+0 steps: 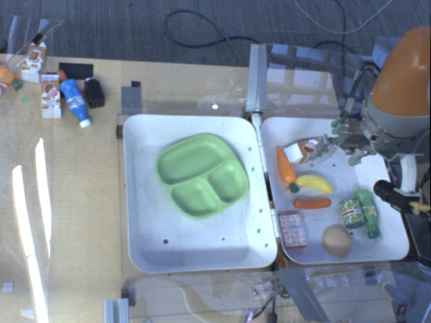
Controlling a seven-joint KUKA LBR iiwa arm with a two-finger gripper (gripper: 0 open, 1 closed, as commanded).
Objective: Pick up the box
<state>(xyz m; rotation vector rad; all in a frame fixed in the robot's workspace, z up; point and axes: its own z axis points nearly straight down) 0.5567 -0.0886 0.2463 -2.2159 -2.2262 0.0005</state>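
Below and a little to the left of our pincer [335,142], well apart from it in the same right-hand bin [397,251], the small red-and-white box [292,229] lies flat by the bin's near-left corner, its long axis running away from us, while we cannot tell how far the pincer is open.

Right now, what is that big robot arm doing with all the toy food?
The grey robot arm with the orange band reaches in over the right white bin. Its gripper is at the bin's far side, beside a small red and white carton. The small flat pink and red box lies untouched near the front edge. An orange carrot, a yellow banana and a red sausage lie between. The left white bin holds a green divided plate.
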